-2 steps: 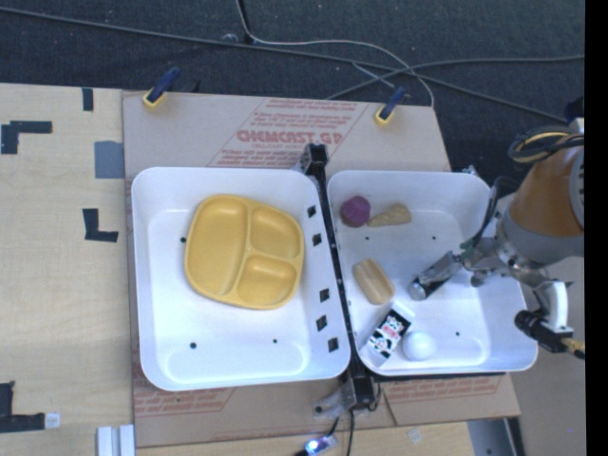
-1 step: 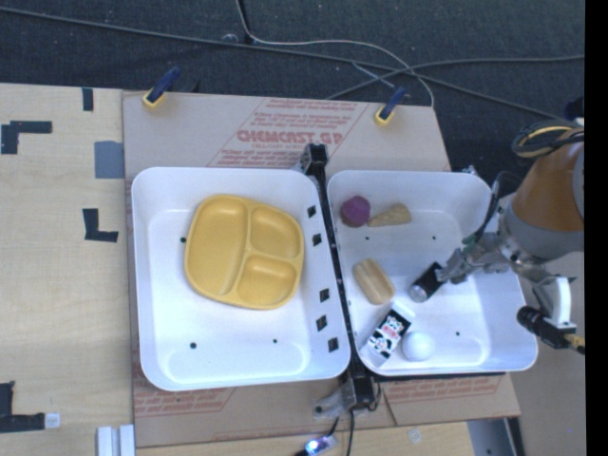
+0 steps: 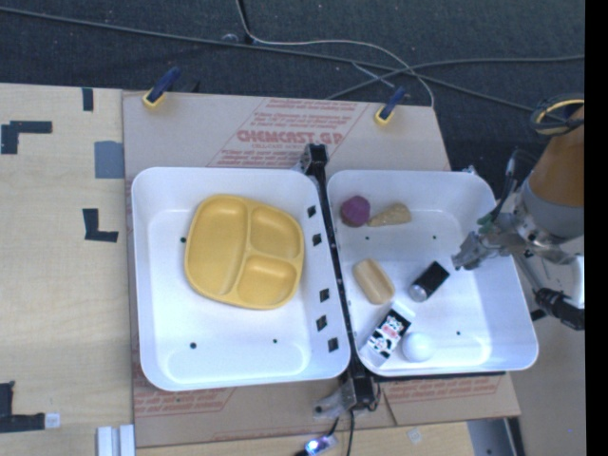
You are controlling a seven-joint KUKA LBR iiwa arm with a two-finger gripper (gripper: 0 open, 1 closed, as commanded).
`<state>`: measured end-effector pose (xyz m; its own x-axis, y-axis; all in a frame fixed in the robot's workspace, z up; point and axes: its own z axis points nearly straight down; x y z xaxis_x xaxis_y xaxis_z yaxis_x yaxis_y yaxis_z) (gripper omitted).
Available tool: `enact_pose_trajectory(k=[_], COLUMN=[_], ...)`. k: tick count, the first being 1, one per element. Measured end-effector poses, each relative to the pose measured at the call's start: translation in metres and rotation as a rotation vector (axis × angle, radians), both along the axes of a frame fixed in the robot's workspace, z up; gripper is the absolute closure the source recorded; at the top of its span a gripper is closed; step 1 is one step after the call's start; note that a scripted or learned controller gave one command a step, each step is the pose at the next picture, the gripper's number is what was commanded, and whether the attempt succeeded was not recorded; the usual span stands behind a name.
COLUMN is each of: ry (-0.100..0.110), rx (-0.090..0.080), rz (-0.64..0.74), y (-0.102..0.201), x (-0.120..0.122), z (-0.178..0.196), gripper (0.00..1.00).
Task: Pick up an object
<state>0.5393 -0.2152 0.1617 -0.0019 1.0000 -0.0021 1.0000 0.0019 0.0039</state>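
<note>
Objects for picking sit in the right bin [image 3: 494, 345]: a purple ball [image 3: 355, 210] near the top-left corner w/ a tan cone-like piece [image 3: 390, 217] just beside it on its right, a tan oblong block [image 3: 373, 281] lower down near the divider, a small black block [image 3: 429, 280] tilted at mid-bin, and near the bottom edge a black-and-white carton [image 3: 389, 337] touching or nearly touching a white ball [image 3: 416, 348]. Tool [image 3: 469, 256] sits over the right side of that bin, near the black block but apart from it; nothing seen between its tips, and can't tell if it's apart or together. Grey arm w/ orange band [image 3: 556, 174] comes in from the right edge. Left bin [image 3: 157, 283] carries a yellow divided plate [image 3: 244, 251], lying flat. Both bins rest on cardboard [image 3: 285, 131] on the worktop [image 3: 47, 283], held by two yellow-and-blue clamps [image 3: 161, 87] at the top edge.
</note>
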Motion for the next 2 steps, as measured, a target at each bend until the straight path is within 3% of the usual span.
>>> enact_pose_trajectory(k=[1, 2], ry=[-0.001, 0.003], rx=[0.000, 0.002], rz=[0.000, 0.000], y=[0.000, 0.000], x=[0.011, 0.011], z=[0.057, 0.072], gripper=[1.00, 1.00])
